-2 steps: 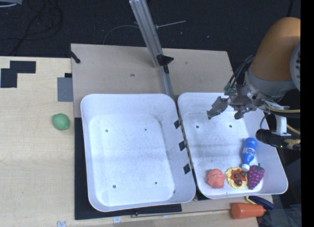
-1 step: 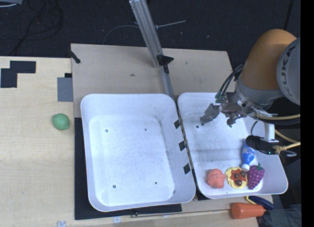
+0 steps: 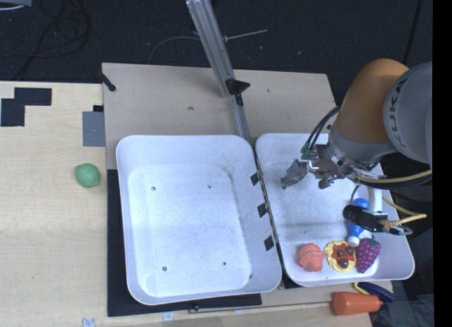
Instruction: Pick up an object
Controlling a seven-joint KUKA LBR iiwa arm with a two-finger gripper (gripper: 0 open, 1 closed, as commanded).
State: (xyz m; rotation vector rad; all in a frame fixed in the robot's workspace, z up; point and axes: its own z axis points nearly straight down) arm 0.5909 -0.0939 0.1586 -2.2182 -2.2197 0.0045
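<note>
While nothing sits between the fingers, risks run as follows.
gripper (image 3: pixel 307 175): spread, empty, above the right bin's (image 3: pixel 296 212) middle.
targets: pink lump (image 3: pixel 309 256), yellow toy (image 3: pixel 341 255), purple grapes (image 3: pixel 367 253), bunched in the right bin's near corner.
risk: toys touching, fingers may snag two or hit the rim.
left bin (image 3: pixel 141 156): nothing to grab.
</note>
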